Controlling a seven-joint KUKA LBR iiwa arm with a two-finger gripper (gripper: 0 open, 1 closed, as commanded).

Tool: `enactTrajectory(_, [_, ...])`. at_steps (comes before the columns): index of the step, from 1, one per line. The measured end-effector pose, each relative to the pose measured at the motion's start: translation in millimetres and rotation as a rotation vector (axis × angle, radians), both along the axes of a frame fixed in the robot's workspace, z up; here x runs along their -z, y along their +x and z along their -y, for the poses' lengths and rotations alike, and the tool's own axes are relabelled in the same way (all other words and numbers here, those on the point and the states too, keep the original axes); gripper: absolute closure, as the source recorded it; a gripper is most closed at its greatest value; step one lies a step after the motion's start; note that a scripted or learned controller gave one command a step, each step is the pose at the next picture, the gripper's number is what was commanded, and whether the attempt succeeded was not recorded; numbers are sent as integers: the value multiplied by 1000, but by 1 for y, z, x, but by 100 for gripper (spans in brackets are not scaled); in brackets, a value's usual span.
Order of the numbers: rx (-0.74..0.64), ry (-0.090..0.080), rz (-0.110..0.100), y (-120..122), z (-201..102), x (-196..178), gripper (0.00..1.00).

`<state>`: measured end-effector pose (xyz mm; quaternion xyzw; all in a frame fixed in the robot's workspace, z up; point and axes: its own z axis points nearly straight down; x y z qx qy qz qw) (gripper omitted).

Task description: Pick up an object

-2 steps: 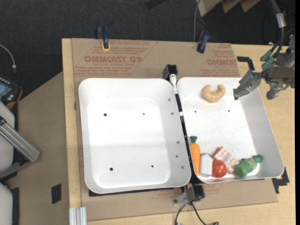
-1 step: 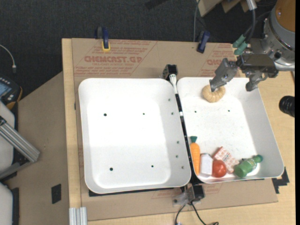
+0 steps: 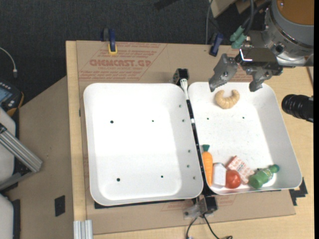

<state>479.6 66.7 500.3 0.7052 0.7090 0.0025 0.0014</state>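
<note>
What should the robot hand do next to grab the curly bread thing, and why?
Probably go straight down a little. The gripper is open and sits above the croissant at the far end of the right bin, one finger on each side, with nothing between them yet. Lowering around it before closing looks like the best next step.

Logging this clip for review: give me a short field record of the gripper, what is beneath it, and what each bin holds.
gripper: open, fingers spread, above the far end of the right bin
held: nothing between the fingers
below gripper: croissant, lying in the bin
right bin, near edge: carrot, small white carton, tomato, pink packet, green bottle
left bin: white floor with dark dots
</note>
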Motion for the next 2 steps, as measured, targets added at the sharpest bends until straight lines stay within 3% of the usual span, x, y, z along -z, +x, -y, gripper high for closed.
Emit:
enactTrajectory(1, [4,-1,1,1,2,-10,100])
enactTrajectory(2, [23,-7,0,-1,157,-18,100])
